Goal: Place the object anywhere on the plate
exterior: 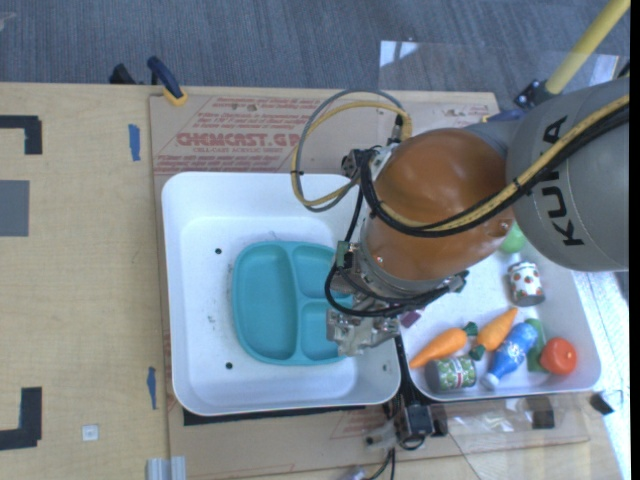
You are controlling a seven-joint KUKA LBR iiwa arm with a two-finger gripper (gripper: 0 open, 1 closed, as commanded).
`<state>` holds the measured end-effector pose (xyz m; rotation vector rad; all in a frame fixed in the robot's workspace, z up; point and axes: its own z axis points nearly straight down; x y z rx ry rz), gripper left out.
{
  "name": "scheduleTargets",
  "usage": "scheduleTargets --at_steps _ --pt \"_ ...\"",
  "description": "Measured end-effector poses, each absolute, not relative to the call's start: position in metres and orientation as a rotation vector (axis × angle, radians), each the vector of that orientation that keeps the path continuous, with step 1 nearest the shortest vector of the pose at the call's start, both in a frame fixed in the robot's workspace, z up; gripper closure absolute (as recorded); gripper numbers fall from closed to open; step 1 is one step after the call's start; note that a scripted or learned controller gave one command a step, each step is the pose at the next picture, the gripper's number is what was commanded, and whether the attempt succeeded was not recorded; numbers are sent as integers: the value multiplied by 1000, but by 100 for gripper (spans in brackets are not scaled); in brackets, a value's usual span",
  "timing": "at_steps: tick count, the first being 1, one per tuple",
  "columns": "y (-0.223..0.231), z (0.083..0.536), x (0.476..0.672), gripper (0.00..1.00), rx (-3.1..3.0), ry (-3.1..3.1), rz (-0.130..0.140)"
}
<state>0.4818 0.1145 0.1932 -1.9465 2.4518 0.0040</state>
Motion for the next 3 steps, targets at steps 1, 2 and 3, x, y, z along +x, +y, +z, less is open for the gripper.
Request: scheduleTargets --at_steps 1,2,3 --pt "162 279 481 100 -2123 2298 -1" --pt "161 277 481 0 -2124 2303 2" --pt "164 289 482 100 -2114 2297 2"
